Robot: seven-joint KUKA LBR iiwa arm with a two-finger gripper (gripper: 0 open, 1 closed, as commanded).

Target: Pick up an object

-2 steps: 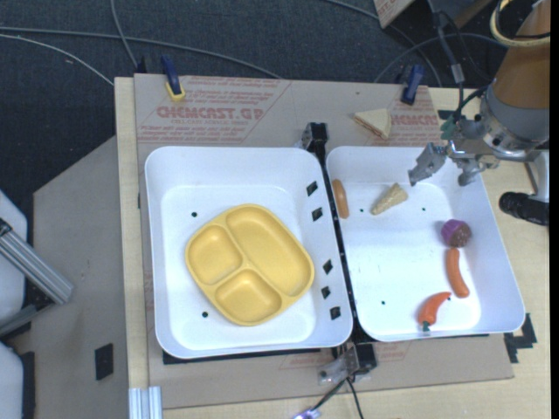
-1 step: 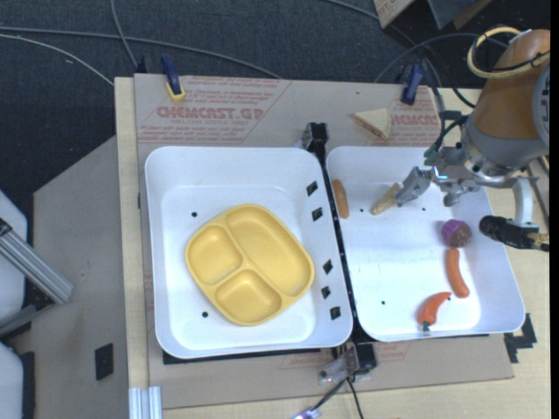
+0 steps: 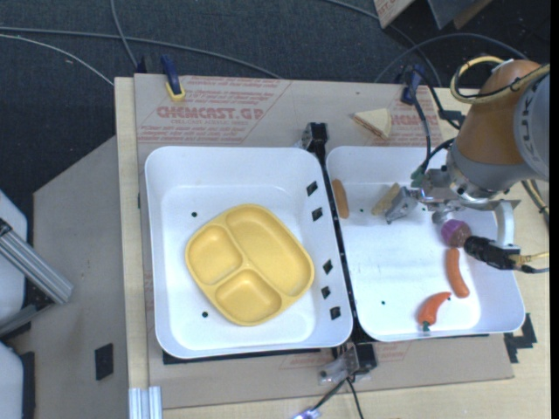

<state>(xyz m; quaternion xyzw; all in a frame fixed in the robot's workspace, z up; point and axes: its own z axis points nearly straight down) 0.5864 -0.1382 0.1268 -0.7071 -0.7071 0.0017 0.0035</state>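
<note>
My gripper (image 3: 400, 208) is low over the upper part of the right bin (image 3: 393, 321), with the arm coming in from the right. A small tan piece (image 3: 383, 201) lies right at its left tip, touching or nearly touching it. A thin brown stick (image 3: 341, 201) lies by the bin's left wall. Just right of the gripper sits a purple, round item (image 3: 454, 230). Below that are an orange-red sausage (image 3: 458, 274) and a red-orange pepper with a green stem (image 3: 434, 306).
The left bin (image 3: 166, 234) holds a yellow divided plate (image 3: 249, 264). A sandwich wedge (image 3: 374, 122) lies on the cardboard bench behind the right bin. A black clamp (image 3: 314, 134) sits where the two bins meet at the back.
</note>
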